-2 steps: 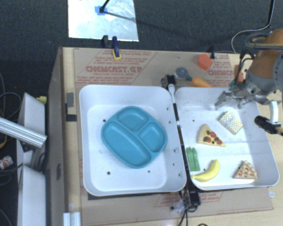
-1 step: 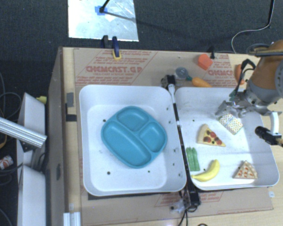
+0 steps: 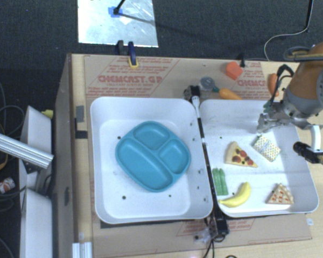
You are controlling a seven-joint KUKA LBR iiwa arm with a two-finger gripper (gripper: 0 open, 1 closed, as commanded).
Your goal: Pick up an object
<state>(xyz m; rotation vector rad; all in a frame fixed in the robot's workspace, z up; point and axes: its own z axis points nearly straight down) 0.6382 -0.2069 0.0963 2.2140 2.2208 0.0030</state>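
Camera view: right bin's (image 3: 307,198) far-left corner lies bare; my claw (image 3: 265,123) hangs low near its far edge above the patterned sandwich (image 3: 266,148); grip state unreadable.

Both bins, the left bin (image 3: 105,144) and the right bin (image 3: 304,184), are being shown in plain white. A blue divided tray (image 3: 152,155) is being seen far left of the gripper (image 3: 266,123). Just below the gripper, a white block speckled in several colours (image 3: 266,148) is being shown; farther below, two orange pizza slices dotted red (image 3: 239,156) (image 3: 280,195), a yellow banana (image 3: 236,195) and green beans (image 3: 220,181)
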